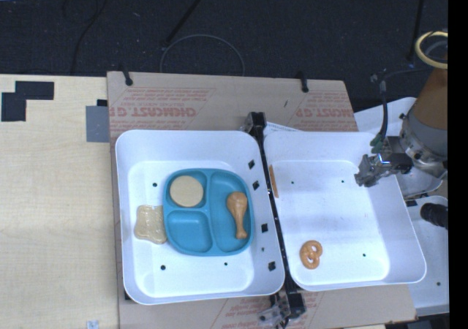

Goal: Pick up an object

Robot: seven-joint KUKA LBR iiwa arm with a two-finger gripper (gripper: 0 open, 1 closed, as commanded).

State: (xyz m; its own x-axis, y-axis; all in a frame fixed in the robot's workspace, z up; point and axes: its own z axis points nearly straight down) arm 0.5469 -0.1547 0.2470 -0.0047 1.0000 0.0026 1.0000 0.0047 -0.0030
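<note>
Robotics lab — white bins [191, 143] on cardboard-lined bench [219, 104], loose cables [197, 46], dark floor

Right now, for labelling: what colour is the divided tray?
Blue tray, in the camera view.

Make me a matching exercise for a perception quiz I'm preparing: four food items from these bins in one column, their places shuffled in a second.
Items:
1. brown toy drumstick
2. round tan cookie
3. small brown pretzel
4. pale bread slice

Places:
A. floor of the right white bin
B. left bin, beside the blue divided tray
C. tray's upper left compartment
D. tray's right compartment

Pairs: 1-D, 2-C, 3-A, 4-B
</note>
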